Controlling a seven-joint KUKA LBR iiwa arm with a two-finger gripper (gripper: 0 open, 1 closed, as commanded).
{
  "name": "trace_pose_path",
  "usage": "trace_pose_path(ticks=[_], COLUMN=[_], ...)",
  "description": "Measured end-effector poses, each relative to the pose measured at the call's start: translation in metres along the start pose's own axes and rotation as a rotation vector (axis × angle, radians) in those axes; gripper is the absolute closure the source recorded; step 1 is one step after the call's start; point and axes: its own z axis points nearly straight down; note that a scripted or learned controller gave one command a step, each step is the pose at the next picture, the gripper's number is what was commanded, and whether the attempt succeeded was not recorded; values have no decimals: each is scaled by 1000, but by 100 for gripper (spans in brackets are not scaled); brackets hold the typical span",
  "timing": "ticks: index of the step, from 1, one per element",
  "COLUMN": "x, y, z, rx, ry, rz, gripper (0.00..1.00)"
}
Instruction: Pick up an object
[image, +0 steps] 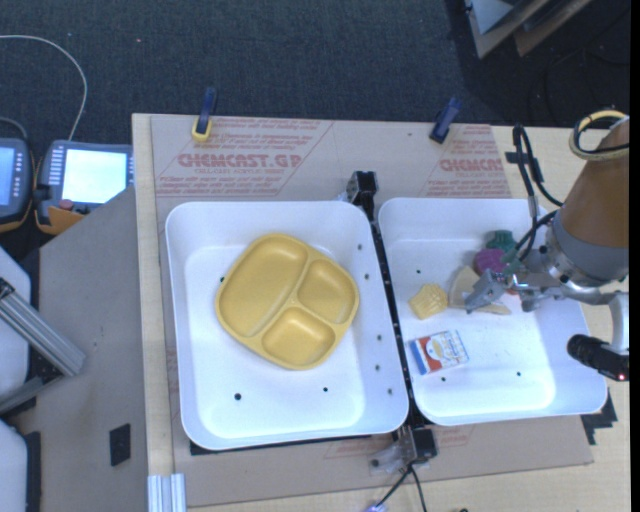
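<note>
The gripper (487, 293) is low inside the right bin (480, 400), near the middle of its back half, and whether it is apart or together I cannot tell, because the end is small and mixed with the things under it. Just beside it, on its far side, lies a purple and green toy (494, 252), and a pale flat piece (470, 292) is right under it; neither can be seen clamped. The yellow corn-like block (429, 300) lies just to the left of the gripper, apart from it, so I judge it the nearest free candidate, and a short move to the left would reach it. The small box (440, 352) with red, white and blue print lies nearer to the front rim, its long axis going roughly left to right, slightly tilted; its print is too small to read. The left bin (190, 300) holds a yellow divided plate (288, 300), well apart from the arm. On the brown board (330, 150) behind the bins, red letters read "CHEMCAST", repeated above both bins
</note>
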Motion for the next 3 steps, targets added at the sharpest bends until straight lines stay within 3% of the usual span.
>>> trace_pose_path(ticks=[1, 3], x=[0, -6], y=[3, 11], z=[-5, 88], rx=[-11, -6], ry=[-2, 0], rz=[-3, -3], gripper=[0, 0])
